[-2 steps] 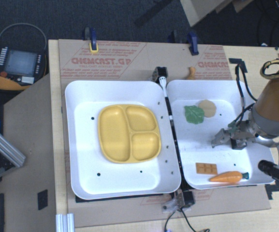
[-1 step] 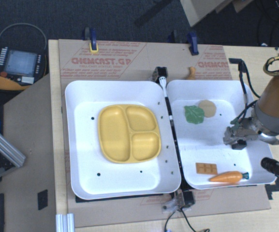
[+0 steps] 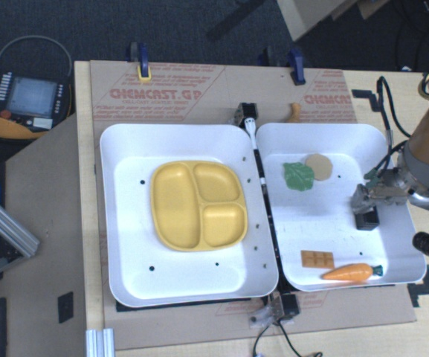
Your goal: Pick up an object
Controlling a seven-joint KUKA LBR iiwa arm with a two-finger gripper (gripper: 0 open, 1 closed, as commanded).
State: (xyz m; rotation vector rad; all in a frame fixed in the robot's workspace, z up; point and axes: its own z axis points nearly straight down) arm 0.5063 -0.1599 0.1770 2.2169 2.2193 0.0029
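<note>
The right bin (image 3: 326,136) holds a green leafy piece (image 3: 299,176) with a tan round disc (image 3: 319,166) touching its right side at the back. A brown cracker-like rectangle (image 3: 317,259) and an orange carrot (image 3: 349,273) lie near the front wall. My gripper (image 3: 366,213) hangs low over the right side of this bin, well right of the green piece and above the carrot's end. Nothing shows between its dark tips.
The left bin (image 3: 117,222) carries a yellow divided plate (image 3: 198,204) at its middle. A black clip (image 3: 247,115) sits at the back where the two bins meet. Cables run along the bench's right edge beside the arm (image 3: 426,151).
</note>
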